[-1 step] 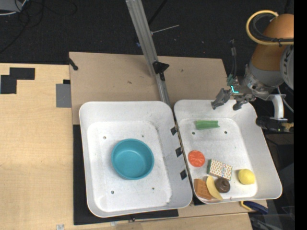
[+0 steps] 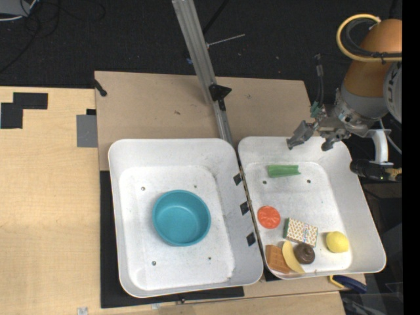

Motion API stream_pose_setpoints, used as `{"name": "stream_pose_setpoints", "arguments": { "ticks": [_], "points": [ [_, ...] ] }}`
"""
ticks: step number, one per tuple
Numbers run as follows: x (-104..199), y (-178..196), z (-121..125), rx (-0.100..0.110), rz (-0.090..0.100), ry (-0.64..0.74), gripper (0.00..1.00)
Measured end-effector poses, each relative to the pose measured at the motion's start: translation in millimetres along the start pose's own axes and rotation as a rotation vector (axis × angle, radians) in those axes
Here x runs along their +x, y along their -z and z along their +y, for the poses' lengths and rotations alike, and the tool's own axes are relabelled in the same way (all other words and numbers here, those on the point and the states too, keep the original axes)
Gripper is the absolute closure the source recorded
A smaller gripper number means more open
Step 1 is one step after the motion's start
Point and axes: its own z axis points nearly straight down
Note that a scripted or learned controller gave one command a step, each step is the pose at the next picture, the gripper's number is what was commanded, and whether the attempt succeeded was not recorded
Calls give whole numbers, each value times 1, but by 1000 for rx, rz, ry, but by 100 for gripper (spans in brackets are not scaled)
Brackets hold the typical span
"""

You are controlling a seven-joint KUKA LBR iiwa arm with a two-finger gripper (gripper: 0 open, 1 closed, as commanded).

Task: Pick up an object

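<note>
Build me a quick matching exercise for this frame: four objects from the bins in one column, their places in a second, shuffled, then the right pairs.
Objects
1. teal bowl
2. green block
3. yellow lemon
4. red-orange ball

Places
A. right bin, far end, nearest the gripper
B. left bin, alone
C. right bin, beside the divider, mid-length
D. right bin, near right corner

Pairs: 1-B, 2-A, 3-D, 4-C

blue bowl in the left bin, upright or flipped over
Upright: the blue bowl in the left bin shows its open mouth and inner floor facing up.
</note>
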Motion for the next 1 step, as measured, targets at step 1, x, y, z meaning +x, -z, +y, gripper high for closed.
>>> {"name": "stream_pose_setpoints", "arguments": {
  "ticks": [1],
  "points": [
    [-7,-54,6,4,0,0,0]
  ]
}}
